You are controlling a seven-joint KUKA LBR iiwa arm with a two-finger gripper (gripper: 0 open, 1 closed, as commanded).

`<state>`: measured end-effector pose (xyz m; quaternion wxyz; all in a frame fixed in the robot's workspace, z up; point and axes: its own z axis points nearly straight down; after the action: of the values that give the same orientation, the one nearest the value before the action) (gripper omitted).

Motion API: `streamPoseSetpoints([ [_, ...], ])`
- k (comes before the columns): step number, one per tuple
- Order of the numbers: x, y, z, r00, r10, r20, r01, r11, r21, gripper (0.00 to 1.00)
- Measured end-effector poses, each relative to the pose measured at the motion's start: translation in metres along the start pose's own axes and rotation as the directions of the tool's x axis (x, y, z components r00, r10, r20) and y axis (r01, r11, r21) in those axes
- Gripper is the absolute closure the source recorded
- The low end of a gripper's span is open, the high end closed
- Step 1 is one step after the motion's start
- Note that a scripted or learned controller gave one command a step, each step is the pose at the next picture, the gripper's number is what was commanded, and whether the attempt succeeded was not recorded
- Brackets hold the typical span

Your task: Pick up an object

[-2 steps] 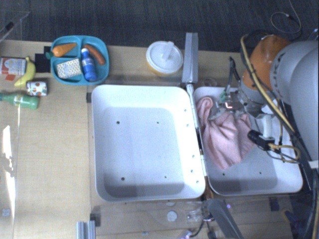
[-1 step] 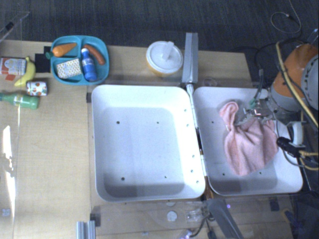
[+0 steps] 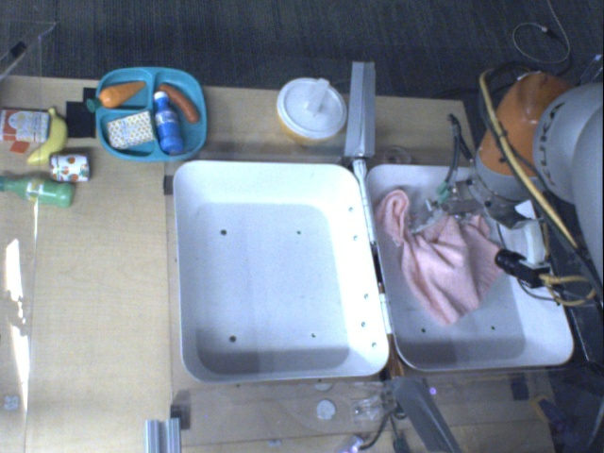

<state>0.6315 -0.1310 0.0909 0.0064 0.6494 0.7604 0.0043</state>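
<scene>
Wooden bench [image 3: 94, 300], two white bins [image 3: 274, 347], pink cloth [image 3: 444, 272] in right one

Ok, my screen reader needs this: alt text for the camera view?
A grey arm's gripper sits at the top edge of a pink cloth crumpled in the right white bin. The left bin adjoins it.

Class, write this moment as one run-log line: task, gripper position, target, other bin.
task: pick up an object | gripper: over right bin, at pink cloth's upper edge | target: pink cloth, crumpled in right bin | left bin: white
</scene>
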Motion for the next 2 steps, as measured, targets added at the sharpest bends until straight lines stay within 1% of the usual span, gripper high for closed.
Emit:
streamPoseSetpoints([
  [1,0.03,0.033,0.001,0.998,-0.065,0.0,0.065,0.998,0.002,0.0],
  [2,-0.033,-0.002,0.001,1.0,-0.003,0.002,0.003,1.0,0.003,0.0],
])
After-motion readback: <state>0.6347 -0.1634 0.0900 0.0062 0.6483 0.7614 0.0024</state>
